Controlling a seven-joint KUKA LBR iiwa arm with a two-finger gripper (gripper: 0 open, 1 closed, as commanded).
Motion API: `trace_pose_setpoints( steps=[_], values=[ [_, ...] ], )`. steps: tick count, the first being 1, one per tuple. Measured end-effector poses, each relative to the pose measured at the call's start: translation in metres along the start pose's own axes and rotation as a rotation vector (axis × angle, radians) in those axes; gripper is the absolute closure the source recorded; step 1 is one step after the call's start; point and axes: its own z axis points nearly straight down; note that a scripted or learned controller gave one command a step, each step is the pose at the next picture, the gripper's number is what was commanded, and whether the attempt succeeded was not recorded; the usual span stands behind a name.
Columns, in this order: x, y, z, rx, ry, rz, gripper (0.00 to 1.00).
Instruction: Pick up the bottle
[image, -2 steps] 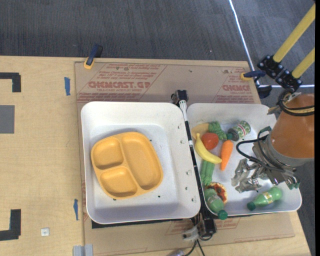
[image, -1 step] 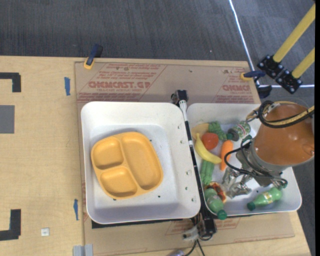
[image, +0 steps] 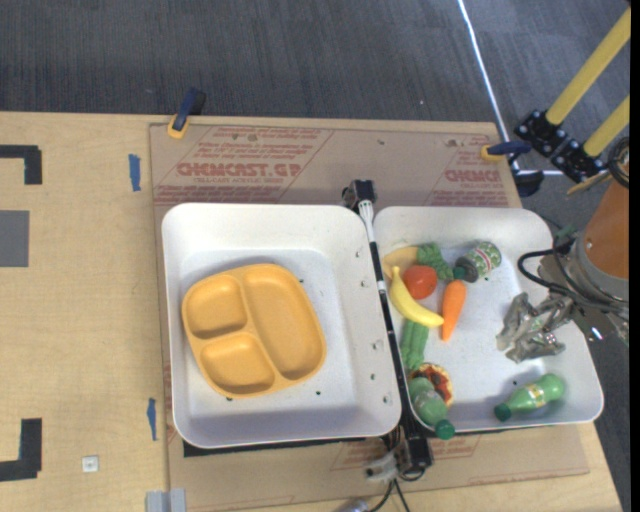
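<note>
The right-hand bin (image: 585, 300) holds the toys, and two of them could answer to "bottle". One is a green bottle (image: 530, 397) with a yellow-green label, lying on its side near the bin's front right corner; its long axis runs roughly left to right with a slight tilt, cap toward the left and lower, base toward the right wall. The other is a second bottle (image: 432, 404), also green-capped with a red-patterned label, lying at the bin's front left corner against the divider, its cap pointing toward the front edge.

The gripper (image: 532, 328) hangs over the right part of this bin, a metallic cluster of fingers below the orange-banded wrist that enters from the right. Whether it is released or clenched cannot be told from this angle; nothing is visibly between its fingers.

The relation that matters: the green bottle by the right corner lies just toward the front of the bin from the gripper, near it and apart from it, with bare bin floor between. I judge it the easier target, since it sits clear of the other toys, and a grasp should close across its short axis.

A banana (image: 412, 302), a carrot (image: 452, 308) and a tomato (image: 421, 281) lie well to the left. The left bin (image: 190, 240) carries a yellow divided plate (image: 252, 327).
</note>
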Motion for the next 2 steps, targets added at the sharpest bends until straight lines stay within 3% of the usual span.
trace_pose_setpoints(
  steps=[1, 2],
  values=[
    [0.023, -0.033, 0.100, 0.001, -0.002, -0.283, 1.00],
    [-0.003, 0.010, 0.100, 0.007, -0.001, -0.885, 1.00]
  ],
)
